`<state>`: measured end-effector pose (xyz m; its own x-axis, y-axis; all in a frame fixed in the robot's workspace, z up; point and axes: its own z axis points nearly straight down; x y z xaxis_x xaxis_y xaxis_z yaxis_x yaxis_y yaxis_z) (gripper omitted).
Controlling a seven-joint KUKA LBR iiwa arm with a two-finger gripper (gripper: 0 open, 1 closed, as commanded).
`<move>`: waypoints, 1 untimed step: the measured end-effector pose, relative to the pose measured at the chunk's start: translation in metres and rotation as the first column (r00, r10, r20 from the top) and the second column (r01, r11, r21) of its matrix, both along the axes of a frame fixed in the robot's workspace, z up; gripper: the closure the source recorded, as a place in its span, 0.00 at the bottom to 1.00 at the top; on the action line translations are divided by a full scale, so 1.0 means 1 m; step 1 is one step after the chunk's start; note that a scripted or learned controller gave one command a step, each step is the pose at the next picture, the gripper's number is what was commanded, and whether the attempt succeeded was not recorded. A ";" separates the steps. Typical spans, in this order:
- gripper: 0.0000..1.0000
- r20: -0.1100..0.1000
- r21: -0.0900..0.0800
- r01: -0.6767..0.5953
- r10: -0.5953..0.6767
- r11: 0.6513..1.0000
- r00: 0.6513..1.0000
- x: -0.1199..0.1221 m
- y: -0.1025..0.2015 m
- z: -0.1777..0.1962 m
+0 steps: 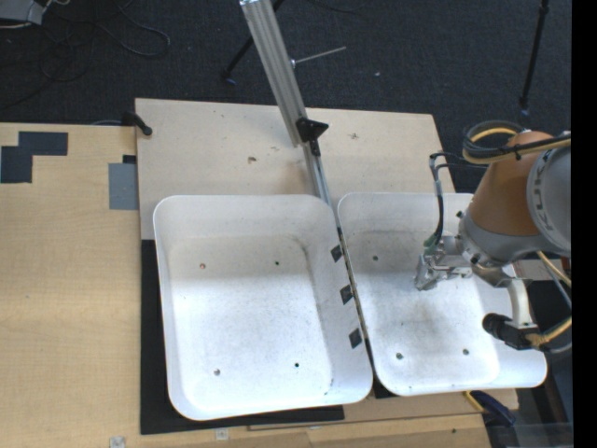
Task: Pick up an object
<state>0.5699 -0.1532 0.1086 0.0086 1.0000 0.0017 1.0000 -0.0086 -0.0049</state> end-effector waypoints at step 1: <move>1.00 0.006 -0.002 -0.003 0.003 1.000 1.000 0.007 -0.008 0.051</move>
<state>0.5772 -0.1613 0.1592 0.0052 1.0000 -0.0003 1.0000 -0.0052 0.0012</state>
